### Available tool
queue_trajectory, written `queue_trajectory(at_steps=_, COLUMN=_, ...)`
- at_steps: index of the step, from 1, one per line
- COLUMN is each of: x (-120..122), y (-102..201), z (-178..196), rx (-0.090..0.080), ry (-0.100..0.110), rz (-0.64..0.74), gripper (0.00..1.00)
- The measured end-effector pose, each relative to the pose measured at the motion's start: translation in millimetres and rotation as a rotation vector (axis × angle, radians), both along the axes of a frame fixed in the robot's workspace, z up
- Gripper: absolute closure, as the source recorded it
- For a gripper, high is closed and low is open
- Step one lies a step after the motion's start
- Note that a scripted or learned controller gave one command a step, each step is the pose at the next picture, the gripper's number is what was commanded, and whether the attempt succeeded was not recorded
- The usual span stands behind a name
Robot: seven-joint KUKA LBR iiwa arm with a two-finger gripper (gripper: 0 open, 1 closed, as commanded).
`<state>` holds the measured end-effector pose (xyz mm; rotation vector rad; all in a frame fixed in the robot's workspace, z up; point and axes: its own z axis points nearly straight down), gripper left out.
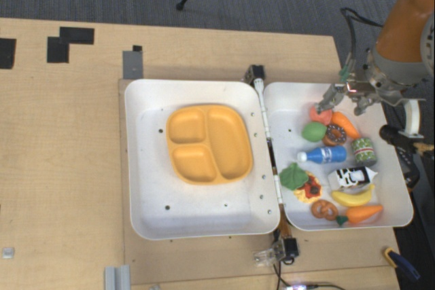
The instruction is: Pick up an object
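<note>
The right bin [397,214] holds several toy foods: a blue bottle [325,155], a green round piece [313,132], a red-pink piece [321,115], an orange carrot [344,125], a chocolate donut [334,135], a green can [363,149], a black-and-white toy [352,177], a banana [354,197], a second carrot [363,213], a pretzel-like piece [324,208] and a green leafy piece [293,177]. My gripper [346,100] hangs open over the bin's far end, just above the red-pink piece and the carrot. Nothing sits between its fingers.
The left bin [146,166] holds an orange divided plate [206,143]. A latch [256,73] stands between the bins at the back, and another clip [280,251] at the front. Cables hang to the right of the right bin.
</note>
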<state>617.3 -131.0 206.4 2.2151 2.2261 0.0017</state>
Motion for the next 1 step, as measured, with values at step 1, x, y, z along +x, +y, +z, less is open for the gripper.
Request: queue_trajectory(at_steps=1, x=-0.7, y=-24.1, z=-106.3, rx=0.0, ry=-0.003, rz=0.164, gripper=0.0)
